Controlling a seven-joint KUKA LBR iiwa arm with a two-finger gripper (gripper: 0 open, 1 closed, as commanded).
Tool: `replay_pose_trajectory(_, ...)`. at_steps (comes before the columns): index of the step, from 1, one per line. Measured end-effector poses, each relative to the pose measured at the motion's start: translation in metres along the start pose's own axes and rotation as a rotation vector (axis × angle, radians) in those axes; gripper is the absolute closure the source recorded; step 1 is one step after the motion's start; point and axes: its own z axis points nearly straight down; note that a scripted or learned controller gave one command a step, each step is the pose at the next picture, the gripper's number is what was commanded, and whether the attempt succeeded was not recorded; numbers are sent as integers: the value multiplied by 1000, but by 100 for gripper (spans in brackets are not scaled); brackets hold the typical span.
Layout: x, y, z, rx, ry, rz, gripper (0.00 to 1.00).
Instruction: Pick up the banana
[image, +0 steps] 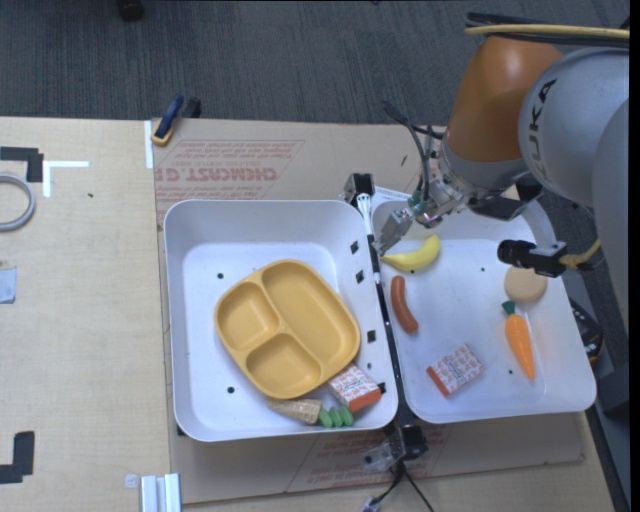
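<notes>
Just beside the banana (413, 254) hovers the gripper (395, 227).

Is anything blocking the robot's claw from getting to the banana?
Nothing visible does. The end effector sits right at the banana, at its upper left end in the right bin. The sausage lies just below the banana, apart from it.
</notes>
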Motion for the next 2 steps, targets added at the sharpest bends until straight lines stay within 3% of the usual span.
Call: replay_pose_trajectory(2, 0, 0, 0, 0, 0, 0, 0)
